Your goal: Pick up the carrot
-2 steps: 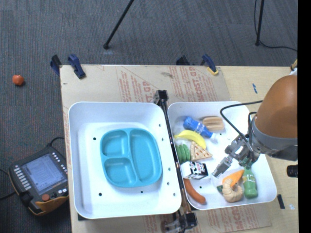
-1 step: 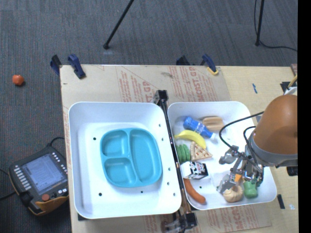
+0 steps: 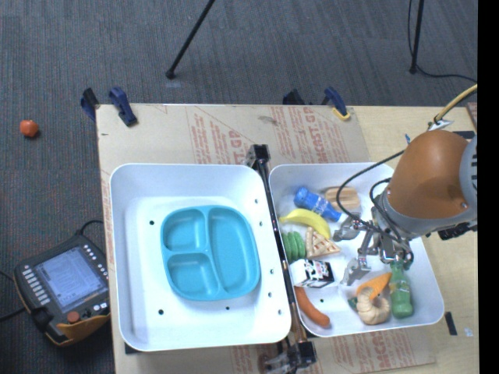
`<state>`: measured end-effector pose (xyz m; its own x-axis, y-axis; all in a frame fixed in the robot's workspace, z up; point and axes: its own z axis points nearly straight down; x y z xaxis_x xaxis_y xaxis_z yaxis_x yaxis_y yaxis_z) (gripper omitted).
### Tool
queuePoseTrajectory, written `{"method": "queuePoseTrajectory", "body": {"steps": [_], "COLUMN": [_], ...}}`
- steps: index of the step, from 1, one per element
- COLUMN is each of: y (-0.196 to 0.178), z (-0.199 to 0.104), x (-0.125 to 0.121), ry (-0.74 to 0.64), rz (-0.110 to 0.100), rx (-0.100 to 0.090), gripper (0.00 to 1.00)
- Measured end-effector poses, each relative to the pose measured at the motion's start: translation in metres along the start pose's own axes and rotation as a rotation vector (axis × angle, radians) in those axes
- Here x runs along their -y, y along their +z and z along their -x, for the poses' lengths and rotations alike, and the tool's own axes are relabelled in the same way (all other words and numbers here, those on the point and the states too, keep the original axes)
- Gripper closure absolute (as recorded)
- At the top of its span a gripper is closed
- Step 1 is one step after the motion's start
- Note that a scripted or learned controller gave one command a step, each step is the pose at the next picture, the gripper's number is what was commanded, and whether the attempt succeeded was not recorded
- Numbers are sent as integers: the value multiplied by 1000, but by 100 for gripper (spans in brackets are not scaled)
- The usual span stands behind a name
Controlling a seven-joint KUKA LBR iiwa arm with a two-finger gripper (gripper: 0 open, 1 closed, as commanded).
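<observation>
The carrot (image 3: 376,284) is a small orange piece lying tilted in the right bin (image 3: 433,302), near its front right. It rests against a beige bagel (image 3: 373,309) and a green bottle (image 3: 401,296). My gripper (image 3: 374,265) hangs just above and behind the carrot, under the orange wrist band (image 3: 430,174). Its fingers look spread apart, one fingertip (image 3: 353,275) to the carrot's left. Nothing is held between them.
The right bin also holds a blue bottle (image 3: 316,202), a banana (image 3: 306,220), a green vegetable (image 3: 295,246), a sandwich wedge (image 3: 320,244), a cow-print carton (image 3: 313,272) and a sausage (image 3: 312,308). The left bin (image 3: 125,209) bears a blue divided plate (image 3: 210,252).
</observation>
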<state>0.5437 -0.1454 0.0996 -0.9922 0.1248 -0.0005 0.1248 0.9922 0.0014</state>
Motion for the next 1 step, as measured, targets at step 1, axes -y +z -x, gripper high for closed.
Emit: {"method": "queuePoseTrajectory", "body": {"steps": [1], "y": [-37], "z": [-59], "x": [-31], "ry": [-328], "rz": [0], "rx": [-1], "gripper": [0]}}
